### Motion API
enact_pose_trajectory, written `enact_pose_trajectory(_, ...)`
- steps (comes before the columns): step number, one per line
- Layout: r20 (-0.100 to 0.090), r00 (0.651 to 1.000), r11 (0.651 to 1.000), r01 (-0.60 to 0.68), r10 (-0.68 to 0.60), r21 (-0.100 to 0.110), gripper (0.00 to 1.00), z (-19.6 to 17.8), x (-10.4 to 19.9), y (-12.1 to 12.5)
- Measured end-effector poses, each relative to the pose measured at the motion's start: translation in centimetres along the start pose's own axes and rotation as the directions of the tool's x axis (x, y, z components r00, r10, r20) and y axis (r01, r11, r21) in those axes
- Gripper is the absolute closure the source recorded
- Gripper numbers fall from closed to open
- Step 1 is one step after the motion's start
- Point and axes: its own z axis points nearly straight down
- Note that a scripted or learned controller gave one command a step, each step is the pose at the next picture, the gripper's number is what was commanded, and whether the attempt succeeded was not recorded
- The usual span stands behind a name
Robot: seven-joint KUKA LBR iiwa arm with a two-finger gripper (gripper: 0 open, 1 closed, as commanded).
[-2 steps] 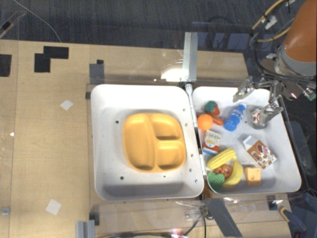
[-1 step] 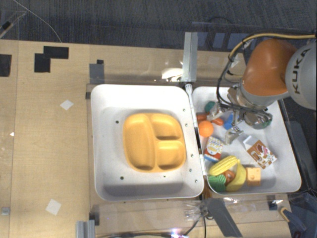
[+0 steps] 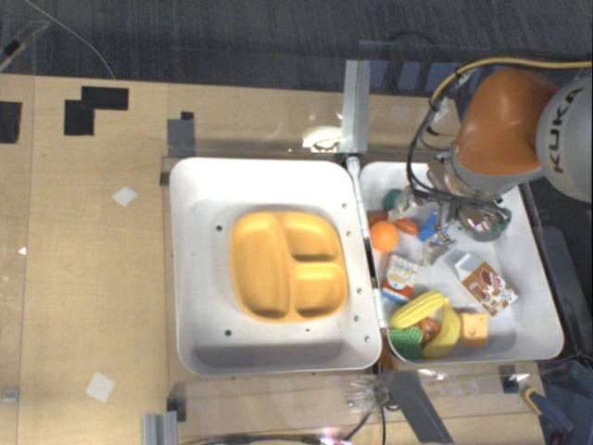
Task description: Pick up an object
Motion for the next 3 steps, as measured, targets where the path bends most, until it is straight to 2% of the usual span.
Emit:
enact_pose_trajectory(1, -0.055, 0.95, 0.951, -0.31, 0.309, -0.015, 0.0, 2.8, -0.8, -5.0)
enact_pose_trajectory(2, 0.002, 0.691, 0.691, -0.723, 0.723, 0.0, 0.0, 2.8, -2.4, -2.6)
enact_pose_trajectory(3, 0.002, 0.304, 0.304, -0.953, 0.953, 0.001, 0.0, 2.8, -2.0, -2.2)
